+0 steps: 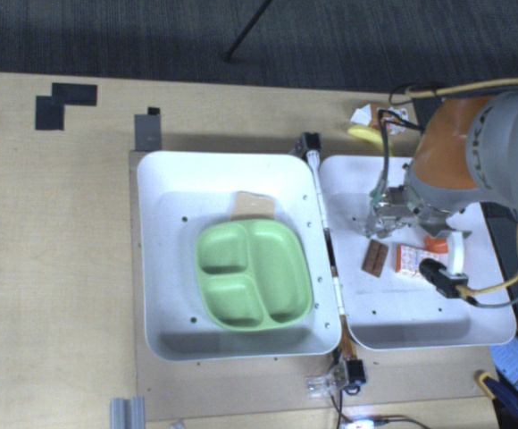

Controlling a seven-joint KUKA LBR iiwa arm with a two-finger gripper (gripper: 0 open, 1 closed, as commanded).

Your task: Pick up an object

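My pincer hung low over the upper left part of the right bin, with my grey arm coming in from the right. From this slanted overhead view I could not tell how far it was open, and I made out nothing in its grip.

The nearest object, a brown bar, lay flat on the bin floor just below the pincer in the picture, and seemed to be apart from it. A red and white packet lay just beside the bar, on its right. A white tube lay further right, near my wrist.

The left bin held a green plate, with a tan block touching its far edge.

My judgement was that the risks came from the crowding. The bar was flat and low, so a closing pincer could slide over it or push it away. The packet was close enough to be caught along with it, or nudged under it. Coming down slightly off line could have meant closing on the bare bin floor.
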